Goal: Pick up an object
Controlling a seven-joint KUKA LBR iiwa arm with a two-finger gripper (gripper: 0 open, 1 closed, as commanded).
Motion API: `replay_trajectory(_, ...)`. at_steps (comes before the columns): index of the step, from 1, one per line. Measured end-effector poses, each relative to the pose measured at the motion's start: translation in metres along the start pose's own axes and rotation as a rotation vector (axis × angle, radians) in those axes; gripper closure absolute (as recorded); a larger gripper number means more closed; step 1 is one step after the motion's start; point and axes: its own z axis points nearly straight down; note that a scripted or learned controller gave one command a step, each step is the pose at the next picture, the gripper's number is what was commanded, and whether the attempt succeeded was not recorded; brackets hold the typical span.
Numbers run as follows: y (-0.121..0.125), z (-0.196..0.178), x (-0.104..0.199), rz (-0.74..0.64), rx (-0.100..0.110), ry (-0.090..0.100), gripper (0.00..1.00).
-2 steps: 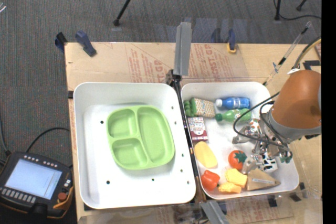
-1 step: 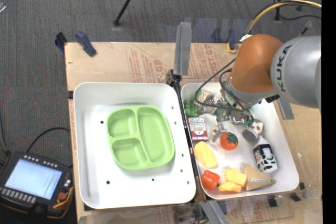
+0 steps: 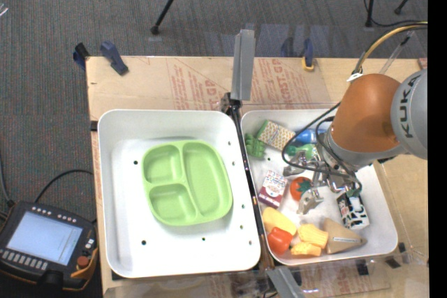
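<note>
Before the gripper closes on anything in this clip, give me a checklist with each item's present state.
1. Gripper over the right bin: ok.
2. Target close by: ok, the red tomato lies beside it.
3. Fingers open or shut: cannot tell.
4. Something between the fingers: cannot tell.
5. Crowding: not ok, the small carton and black-and-white can lie near.
6. Left bin holds a green divided plate: ok.

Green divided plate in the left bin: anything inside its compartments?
All three compartments of the green divided plate show bare green plastic with nothing in them. The plate lies alone in the left bin. What is underneath it is covered and cannot be seen.
</note>
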Motion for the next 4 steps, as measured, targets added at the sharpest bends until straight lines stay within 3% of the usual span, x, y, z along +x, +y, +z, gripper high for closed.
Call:
replay_trajectory(1,0.039,0.0,0.039,0.076,-0.001,0.0,0.0)
replay_trajectory(2,0.034,0.0,-0.009,-0.116,0.0,-0.001,0.0)
replay_trajectory(3,0.017,0.0,-0.004,-0.053,-0.001,-0.001,0.0)
replay_trajectory(4,0.001,-0.001,-0.075,-0.085,0.0,-0.004,0.0)
